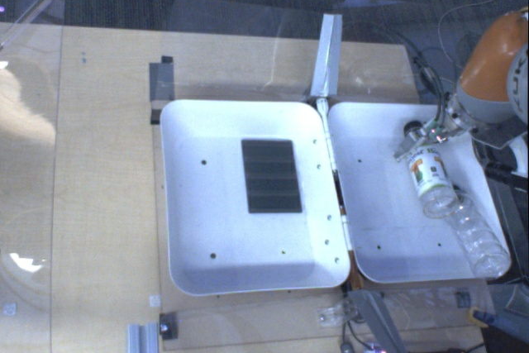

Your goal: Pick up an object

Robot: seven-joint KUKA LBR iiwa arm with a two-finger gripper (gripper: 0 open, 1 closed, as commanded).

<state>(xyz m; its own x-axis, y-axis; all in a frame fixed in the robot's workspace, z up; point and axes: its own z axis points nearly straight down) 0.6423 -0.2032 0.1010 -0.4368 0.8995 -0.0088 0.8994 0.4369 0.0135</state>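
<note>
Hand [428, 133] over right bin [372, 202], at bottle [431, 176] cap end. Grip state: cannot tell. Rec: centre on neck, close square, lift straight; bottle may roll.

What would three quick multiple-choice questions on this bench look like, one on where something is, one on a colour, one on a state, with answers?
1. Where does the dark ribbed block lie?
A. In the left bin
B. In the right bin
C. On the bare bench

2. What colour are the bins?
A. Blue
B. White
C. Black

3. How is the clear plastic bottle placed?
A. Standing upright
B. Lying on its side
C. Hanging over the bin wall

Answers:
1. A, the block rests near the middle of the left bin.
2. B, both the left bin and the right bin have white floors and walls.
3. B, the bottle stretches flat across the right bin's floor, dark cap end near the hand and its base toward the near right corner.
</note>
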